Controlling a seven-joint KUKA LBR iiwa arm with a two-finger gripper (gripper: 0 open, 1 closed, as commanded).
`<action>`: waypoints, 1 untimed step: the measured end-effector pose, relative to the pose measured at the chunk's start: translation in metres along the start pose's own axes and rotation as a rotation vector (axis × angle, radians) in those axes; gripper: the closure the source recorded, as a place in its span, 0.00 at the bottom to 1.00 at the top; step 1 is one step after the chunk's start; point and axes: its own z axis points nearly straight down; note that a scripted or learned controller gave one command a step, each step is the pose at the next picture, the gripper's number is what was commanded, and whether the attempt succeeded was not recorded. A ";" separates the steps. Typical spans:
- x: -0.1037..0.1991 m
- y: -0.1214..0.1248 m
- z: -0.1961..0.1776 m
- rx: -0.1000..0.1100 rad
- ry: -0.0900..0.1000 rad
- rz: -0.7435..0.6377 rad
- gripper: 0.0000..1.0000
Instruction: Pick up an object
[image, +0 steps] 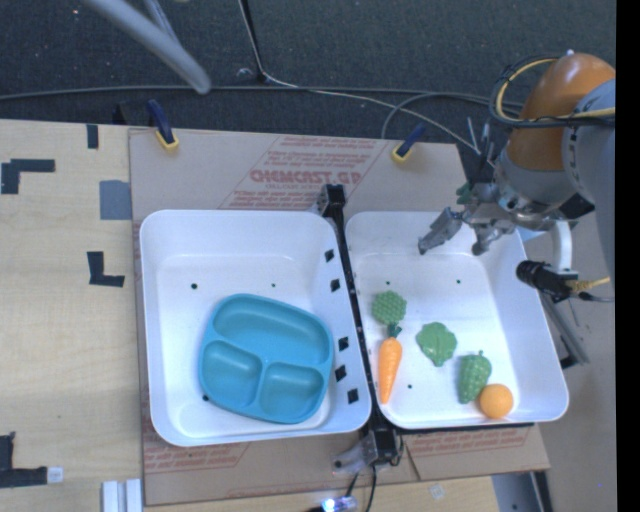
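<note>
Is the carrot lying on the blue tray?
No, the carrot lies in the right bin; the blue tray sits in the left bin.

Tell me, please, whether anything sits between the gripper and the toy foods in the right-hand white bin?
Nothing visible does. The two-finger gripper hangs over the far part of the right-hand white bin; bare bin floor separates it from the green toy broccoli, orange toy carrot, green leafy toy, green bumpy toy and orange ball.

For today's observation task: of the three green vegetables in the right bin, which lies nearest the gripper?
The green one just above the carrot, by the bin divider. It lies closest to the gripper; the other two sit lower.
</note>
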 end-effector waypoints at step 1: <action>0.001 0.003 -0.010 -0.014 -0.002 -0.003 0.00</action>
